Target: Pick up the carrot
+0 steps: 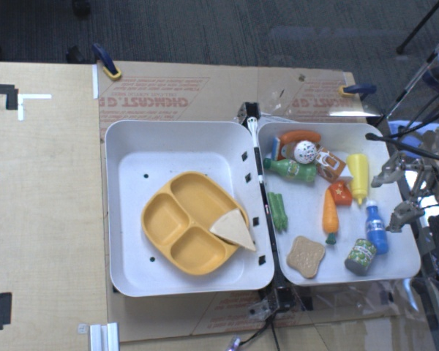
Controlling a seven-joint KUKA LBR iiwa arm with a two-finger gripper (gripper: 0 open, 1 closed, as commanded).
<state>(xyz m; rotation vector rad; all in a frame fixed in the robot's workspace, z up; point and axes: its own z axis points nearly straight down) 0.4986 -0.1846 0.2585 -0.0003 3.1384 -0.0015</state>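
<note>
Carrot (330, 213) is our landmark, lying loose in the right bin (406, 269), green end toward us; the tomato (341, 194) touches its upper end, the blue bottle (375, 229) stands just right of it, the bread slice (306, 256) below-left; our gripper (396, 193) hovers well right of the carrot, fingers spread wide and holding nothing, apparently staged at the bin's edge for an approach.

One fixed camera high above the worktop (44, 218), looking down at a slant, both white bins (124, 218) near frame centre, dark floor (241, 13) past the worktop's far edge, middling distance, whole bins in frame
</note>
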